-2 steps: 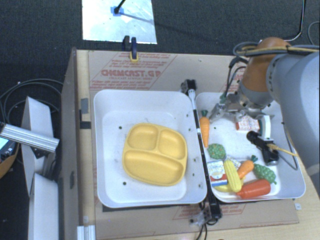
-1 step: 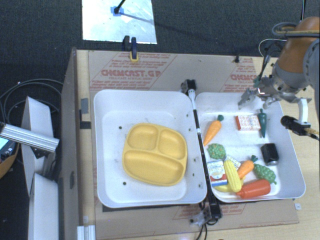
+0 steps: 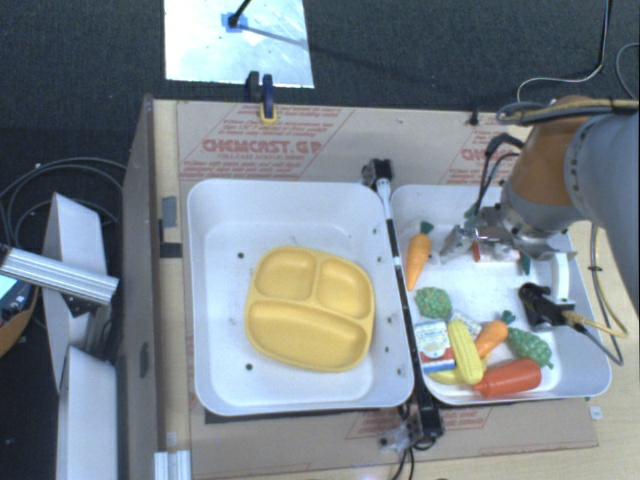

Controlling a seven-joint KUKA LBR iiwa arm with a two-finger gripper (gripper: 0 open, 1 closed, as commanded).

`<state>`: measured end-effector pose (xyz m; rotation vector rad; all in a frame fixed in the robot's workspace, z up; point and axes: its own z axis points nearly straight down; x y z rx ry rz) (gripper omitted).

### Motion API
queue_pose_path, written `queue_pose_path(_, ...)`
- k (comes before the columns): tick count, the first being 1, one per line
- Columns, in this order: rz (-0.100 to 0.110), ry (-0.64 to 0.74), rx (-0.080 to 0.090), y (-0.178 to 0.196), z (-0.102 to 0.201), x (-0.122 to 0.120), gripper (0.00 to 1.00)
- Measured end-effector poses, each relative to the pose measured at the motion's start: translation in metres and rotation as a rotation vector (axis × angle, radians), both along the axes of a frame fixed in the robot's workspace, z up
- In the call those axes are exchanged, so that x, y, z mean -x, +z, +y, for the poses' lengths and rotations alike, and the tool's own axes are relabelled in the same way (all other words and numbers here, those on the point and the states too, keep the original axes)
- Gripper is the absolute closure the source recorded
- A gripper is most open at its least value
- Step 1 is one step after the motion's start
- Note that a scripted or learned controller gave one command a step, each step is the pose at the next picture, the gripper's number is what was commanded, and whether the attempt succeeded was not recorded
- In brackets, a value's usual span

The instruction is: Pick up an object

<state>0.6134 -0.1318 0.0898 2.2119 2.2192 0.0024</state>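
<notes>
A yellow divided plate (image 3: 308,308) sits in the white left bin (image 3: 215,298) — the right bin (image 3: 590,368) (also white) holds an orange carrot (image 3: 417,255), yellow corn (image 3: 465,350) and green broccoli (image 3: 433,302).

Two white bins (image 3: 215,298) sit side by side. The left bin holds one yellow divided plate (image 3: 310,306). The right bin (image 3: 590,368) holds two carrots (image 3: 418,255), one broccoli (image 3: 434,302), one corn cob (image 3: 465,350) and one red pepper (image 3: 510,377).

We see even, bright light from overhead, with the white bins (image 3: 300,203) close to washed out. A reflective sheet (image 3: 238,28) on the dark floor (image 3: 80,48) glares pale. Shadows under the yellow tray (image 3: 310,308) are faint and soft. Focus is slightly soft and grainy throughout.
</notes>
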Motion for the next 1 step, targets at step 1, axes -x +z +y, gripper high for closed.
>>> queue_pose_path(1,-0.007,0.0,-0.004,0.0002,-0.0261,-0.0042,0.0)
